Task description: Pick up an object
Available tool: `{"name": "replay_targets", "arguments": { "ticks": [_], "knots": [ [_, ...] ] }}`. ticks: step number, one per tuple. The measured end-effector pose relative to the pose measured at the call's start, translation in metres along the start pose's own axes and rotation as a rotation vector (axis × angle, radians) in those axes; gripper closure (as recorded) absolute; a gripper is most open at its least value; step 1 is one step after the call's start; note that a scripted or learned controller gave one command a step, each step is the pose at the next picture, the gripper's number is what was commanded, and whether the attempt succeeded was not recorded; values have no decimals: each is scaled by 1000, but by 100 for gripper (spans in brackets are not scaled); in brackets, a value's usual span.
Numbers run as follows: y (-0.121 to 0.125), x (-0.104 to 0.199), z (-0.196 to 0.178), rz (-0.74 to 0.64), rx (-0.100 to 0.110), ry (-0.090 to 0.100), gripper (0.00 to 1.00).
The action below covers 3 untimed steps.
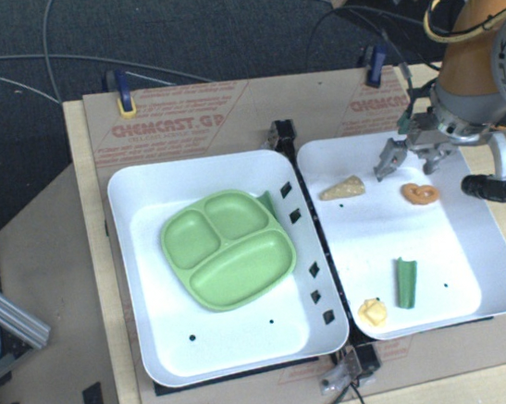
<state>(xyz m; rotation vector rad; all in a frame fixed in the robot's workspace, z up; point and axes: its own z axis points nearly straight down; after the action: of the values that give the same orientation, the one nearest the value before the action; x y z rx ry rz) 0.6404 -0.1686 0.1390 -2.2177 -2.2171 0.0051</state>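
From the camera view above the bench (194,111), two shallow white plastic bins sit side by side on a brown cardboard sheet printed in red with "CHEMCAST GP" near its far edge, the lettering repeated on the right side. Blue clamps (124,88) pin the sheet at the far edge.

The left bin (162,349) holds a smooth, pale green plastic divided plate (229,248) with three compartments, two small and one large, lying flat and slightly turned.

The right bin (488,275) holds four small things, well apart from one another: a tan wedge-shaped piece like a bread slice (342,189) near the far left, an orange ring-shaped piece like a small pretzel (419,193) near the far right, a dark green stick-shaped block (406,282) near the front, and a small yellow lumpy piece (373,311) just left of the green block.

The pincer (410,158) hangs over the far part of the right bin, between the tan wedge and the orange ring, its grey metal fingers spread wide with nothing between them. Behind it sits the arm's orange band (474,44).
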Motion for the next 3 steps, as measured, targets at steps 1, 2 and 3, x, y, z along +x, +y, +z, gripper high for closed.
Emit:
{"name": "replay_targets", "arguments": {
  "ticks": [1,2,3],
  "knots": [
    [2,0,-15,-1,-8,-1,100],
    [6,-7,-77,-1,-15,-4,100],
    [7,-7,-124,-1,-13,-4,100]
  ]
}}
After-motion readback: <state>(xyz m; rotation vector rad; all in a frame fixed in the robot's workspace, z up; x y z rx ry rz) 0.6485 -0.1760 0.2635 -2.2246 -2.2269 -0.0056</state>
